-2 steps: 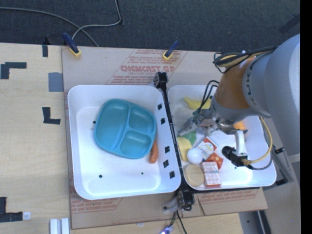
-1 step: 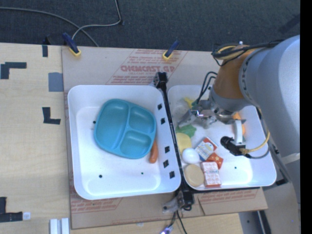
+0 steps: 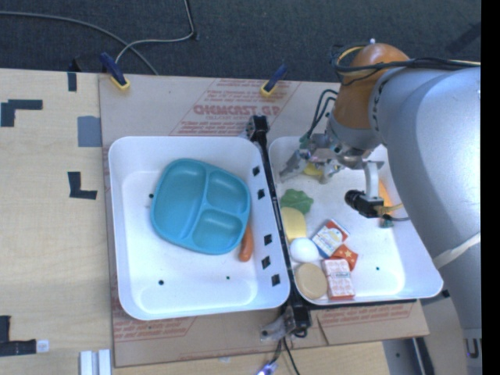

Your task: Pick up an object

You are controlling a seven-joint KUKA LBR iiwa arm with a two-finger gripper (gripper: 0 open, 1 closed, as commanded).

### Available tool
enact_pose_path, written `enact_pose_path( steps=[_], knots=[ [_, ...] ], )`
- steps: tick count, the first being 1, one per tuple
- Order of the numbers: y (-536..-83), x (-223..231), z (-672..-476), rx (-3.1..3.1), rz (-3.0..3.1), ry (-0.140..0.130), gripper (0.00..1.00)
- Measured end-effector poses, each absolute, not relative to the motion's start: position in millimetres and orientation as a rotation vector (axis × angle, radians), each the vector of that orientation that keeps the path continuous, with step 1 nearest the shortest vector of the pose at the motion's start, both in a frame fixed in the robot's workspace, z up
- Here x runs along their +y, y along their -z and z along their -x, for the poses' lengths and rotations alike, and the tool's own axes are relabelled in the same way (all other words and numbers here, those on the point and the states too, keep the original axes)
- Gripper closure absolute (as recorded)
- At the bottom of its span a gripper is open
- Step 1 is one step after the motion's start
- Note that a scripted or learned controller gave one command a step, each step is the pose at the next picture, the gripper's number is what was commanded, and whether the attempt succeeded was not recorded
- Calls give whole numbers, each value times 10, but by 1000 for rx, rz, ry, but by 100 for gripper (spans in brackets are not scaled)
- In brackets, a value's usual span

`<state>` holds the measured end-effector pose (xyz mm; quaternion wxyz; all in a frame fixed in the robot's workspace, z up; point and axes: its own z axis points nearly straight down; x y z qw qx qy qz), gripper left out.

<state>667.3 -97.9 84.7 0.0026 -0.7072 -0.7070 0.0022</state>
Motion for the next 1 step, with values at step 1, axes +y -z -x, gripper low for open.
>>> enact_pose_path(
  steps=[1],
  knots=[
    [-877,-1890,-5967,-2225,2226,0,0]
  ],
)
